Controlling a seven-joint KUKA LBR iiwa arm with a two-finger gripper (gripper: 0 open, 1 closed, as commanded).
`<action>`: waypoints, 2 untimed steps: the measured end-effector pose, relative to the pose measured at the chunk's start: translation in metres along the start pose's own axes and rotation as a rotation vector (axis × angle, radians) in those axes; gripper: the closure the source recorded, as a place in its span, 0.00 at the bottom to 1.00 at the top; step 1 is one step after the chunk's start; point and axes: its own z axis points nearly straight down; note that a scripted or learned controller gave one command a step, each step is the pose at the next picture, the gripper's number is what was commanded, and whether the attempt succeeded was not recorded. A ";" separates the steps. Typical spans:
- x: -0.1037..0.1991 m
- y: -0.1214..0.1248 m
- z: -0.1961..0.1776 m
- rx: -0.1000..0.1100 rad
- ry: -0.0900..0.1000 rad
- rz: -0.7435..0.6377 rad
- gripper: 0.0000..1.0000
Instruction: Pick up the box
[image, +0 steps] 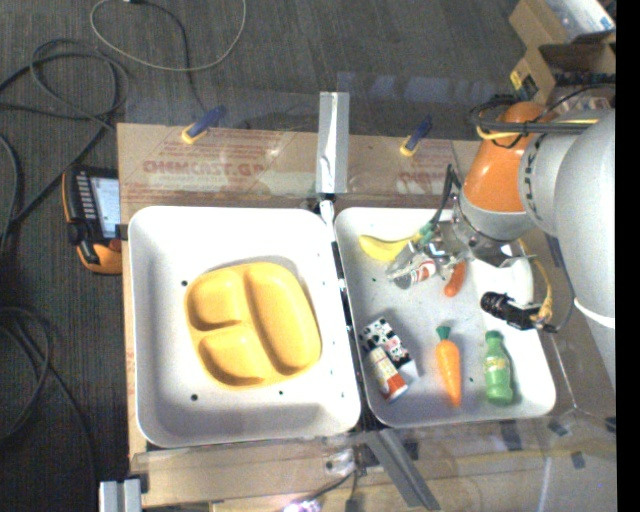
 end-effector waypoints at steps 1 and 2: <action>-0.061 -0.058 -0.085 0.000 -0.004 0.002 0.00; -0.021 -0.027 0.015 -0.001 -0.002 -0.006 0.00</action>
